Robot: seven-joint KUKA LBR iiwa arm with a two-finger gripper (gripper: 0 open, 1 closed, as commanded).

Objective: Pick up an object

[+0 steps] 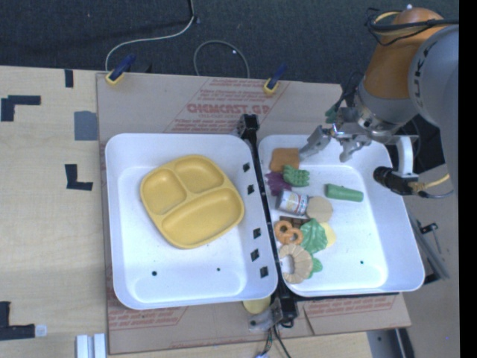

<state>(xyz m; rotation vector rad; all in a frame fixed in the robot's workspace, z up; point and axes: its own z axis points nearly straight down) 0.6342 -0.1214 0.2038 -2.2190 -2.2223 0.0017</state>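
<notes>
At the left of the frame the left bin holds a yellow divided tray, lying flat at its middle. In the right bin, toy foods crowd the left wall: an orange-brown piece at the top, a purple and green cluster, a small can, a pretzel; a green cucumber-like piece lies apart. At the upper right the fingers of the gripper are spread, pinching nothing, above the bin's upper edge.

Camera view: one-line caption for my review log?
Arm's open tool hovers over right bin of toy food; yellow divided plate in left bin.
</notes>
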